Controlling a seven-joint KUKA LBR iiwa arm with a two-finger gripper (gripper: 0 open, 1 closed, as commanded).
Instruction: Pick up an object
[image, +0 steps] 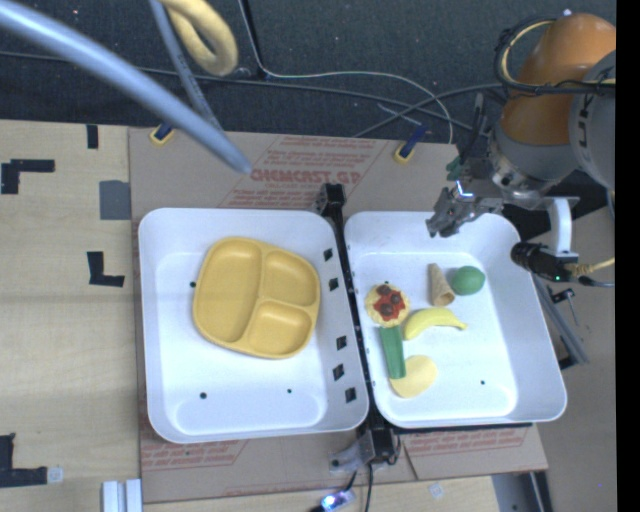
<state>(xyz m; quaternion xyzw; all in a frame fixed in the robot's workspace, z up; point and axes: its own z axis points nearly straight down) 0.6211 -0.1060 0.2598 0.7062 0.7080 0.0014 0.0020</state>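
Note:
The right bin (520, 390) holds several toy foods: a green ball (467, 280), a tan cone (439, 284), a small pizza slice (387, 303), a yellow banana (433, 322), a green cucumber (392, 352) and a pale yellow piece (415, 377). My gripper (450, 217) hangs over the far edge of the right bin, above and behind the cone, with nothing visible between its fingers. The grey arm with its orange band enters from the upper right.
The left bin (170, 400) carries a yellow divided plate (256, 297). Black clips line the seam between the bins. Cables run along the bench behind the bins, and a grey pole crosses the top left.

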